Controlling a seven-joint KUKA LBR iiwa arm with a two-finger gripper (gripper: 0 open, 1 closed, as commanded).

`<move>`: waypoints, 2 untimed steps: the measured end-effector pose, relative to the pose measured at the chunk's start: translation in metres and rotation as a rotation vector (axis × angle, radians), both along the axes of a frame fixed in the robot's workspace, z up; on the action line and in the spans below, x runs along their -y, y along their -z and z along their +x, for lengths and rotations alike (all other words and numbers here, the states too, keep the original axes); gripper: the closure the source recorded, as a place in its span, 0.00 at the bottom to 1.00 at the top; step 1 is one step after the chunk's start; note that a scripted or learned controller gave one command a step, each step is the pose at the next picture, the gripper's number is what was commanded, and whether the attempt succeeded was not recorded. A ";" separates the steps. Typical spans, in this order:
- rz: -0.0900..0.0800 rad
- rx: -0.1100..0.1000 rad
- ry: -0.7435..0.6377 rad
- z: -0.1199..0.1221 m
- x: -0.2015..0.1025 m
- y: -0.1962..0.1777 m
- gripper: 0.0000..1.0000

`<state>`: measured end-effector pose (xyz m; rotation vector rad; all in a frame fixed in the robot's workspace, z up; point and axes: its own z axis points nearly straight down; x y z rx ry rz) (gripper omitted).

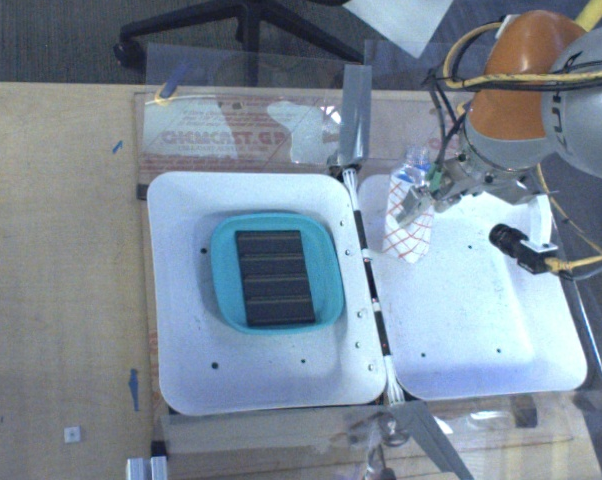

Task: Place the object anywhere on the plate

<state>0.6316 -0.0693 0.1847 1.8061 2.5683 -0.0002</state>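
The claw (418,200) is clenched on a white, red-checked soft pouch (408,228) at the right white bin's (501,338) far-left corner.

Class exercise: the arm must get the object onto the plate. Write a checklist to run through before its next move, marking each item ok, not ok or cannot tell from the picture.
1. Red-checked cloth hangs at the gripper, above the right bin: ok.
2. Cloth firmly between the fingers: cannot tell.
3. Teal plate sits in the left bin: ok.
4. Plate free to receive: not ok, a dark ridged block covers its middle.
5. Cloth over the plate: not ok.
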 end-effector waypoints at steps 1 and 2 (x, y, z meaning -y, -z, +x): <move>0.000 -0.001 -0.187 0.003 -0.020 0.000 1.00; 0.000 0.000 -0.187 0.003 -0.020 -0.001 0.00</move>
